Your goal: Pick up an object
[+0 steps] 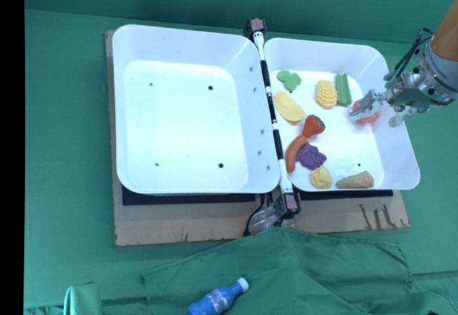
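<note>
Lowest in the camera view, nearest the lens, a small blue bottle (218, 297) lies on the rumpled green cloth (308, 274), well apart from the work.

At the right bin's (397, 163) right wall the gripper (381, 110) hangs low, its grey fingers spread, with a small red-orange object (365, 114) just beside the left finger. Whether that piece sits between the fingers or only next to one cannot be told; the metal overlaps it. It is the likeliest target, lying near the wall and just right of the green stick (343, 89).

Outward from there come the yellow corn (326, 94), the green leafy piece (289, 79), the yellow oval slice (289, 107), the orange-red carrot shape (302, 139), the purple grapes (310, 157), a yellow lump (320, 177) and a tan wedge (356, 180). The left bin (143, 49) lies beyond the divider.

The risk, judged from this pose, is a closure that catches only the object's edge so it squirts away, or a finger that strikes the bin wall because the piece lies so close to it.

The arm is cut off at the frame's right. The red object's shape is unclear, and a pale patch near the tan wedge is too faint to name.
</note>
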Controlling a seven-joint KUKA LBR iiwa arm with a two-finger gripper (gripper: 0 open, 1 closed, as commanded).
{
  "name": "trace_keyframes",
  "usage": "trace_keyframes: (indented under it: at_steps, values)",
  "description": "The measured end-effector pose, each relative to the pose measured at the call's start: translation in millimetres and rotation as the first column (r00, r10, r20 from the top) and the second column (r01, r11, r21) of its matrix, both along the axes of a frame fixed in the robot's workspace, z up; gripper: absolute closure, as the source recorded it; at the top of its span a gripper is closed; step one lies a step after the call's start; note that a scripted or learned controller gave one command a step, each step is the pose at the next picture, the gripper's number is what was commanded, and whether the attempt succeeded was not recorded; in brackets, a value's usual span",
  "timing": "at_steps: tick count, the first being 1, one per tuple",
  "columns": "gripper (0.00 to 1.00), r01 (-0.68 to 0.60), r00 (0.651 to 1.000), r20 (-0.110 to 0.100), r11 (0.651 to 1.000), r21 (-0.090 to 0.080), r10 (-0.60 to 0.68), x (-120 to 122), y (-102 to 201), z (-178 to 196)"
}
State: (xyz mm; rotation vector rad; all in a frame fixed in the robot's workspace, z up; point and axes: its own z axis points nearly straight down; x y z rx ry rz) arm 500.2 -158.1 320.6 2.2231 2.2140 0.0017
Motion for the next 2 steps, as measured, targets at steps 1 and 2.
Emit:
trace_keyframes:
  at_steps: [1, 2]
  values:
    - [0.0, 0.0, 1.0, 0.0, 1.0, 0.0, 0.0, 0, 0, 0]
    - [0.0, 0.001, 1.0, -0.005, 1.0, 0.001, -0.001, -5, -4, -60]
